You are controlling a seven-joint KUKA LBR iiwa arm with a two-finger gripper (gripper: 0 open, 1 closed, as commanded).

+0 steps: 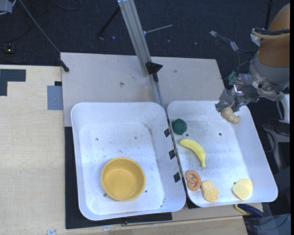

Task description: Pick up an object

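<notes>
**A beige piece is up off the right bin**

The left bin (83, 131) holds a yellow bowl (123, 178) near its front. Across the divider, the right bin (261, 151) has a dark green ball (179, 126) at its left wall, then a banana (195, 151), a pretzel (192, 179), corn (210, 191) and a pale yellow piece (242, 189) along the front. At the far right corner the gripper (230, 110) is closed on a small beige object (231, 115) (I can't tell what it is), which hangs at the fingers' tips above the rim. The pick looks done to me; only keeping hold remains.
</notes>
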